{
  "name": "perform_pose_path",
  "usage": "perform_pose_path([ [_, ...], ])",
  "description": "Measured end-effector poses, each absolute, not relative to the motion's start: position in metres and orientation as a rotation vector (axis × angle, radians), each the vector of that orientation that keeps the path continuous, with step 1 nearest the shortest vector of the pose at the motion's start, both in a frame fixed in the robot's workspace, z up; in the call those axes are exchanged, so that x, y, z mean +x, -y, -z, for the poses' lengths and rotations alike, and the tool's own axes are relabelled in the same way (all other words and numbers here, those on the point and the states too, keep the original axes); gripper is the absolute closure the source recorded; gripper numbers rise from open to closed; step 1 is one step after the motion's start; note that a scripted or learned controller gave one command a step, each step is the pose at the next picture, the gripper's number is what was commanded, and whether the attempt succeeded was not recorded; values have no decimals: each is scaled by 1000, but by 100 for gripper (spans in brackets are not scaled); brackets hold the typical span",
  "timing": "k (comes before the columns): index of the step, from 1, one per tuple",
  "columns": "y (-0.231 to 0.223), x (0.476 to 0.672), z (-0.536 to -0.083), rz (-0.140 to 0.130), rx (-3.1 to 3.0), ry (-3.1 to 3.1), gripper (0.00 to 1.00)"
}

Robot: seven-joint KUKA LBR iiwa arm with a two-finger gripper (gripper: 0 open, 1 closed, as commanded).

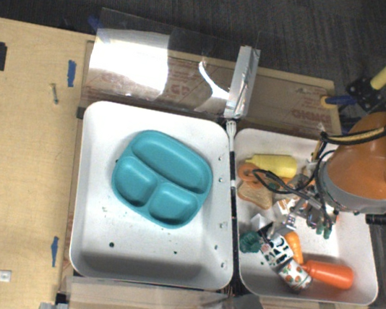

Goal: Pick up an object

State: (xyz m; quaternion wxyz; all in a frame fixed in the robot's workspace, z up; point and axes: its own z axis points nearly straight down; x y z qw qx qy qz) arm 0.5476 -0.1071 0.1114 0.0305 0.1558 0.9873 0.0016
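The gripper (299, 210) hangs low among the clutter in the right bin (361, 288); whether it's spread or pinching I cannot tell. At its five o'clock lie one printed can (285, 259) and one orange carrot (327, 273), at ten o'clock one yellow piece (276, 163). Best drop squarely over a single item. At nine o'clock, the left bin (91, 192) holds one teal tray (162, 176).

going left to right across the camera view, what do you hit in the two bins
teal divided plate in the left bin → divider between the bins → green toy → black and white can → orange toy in the right bin
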Motion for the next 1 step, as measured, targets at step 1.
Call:
perform_pose_path([
  [1,101,513,-112,-6,590,-3006,0],
])
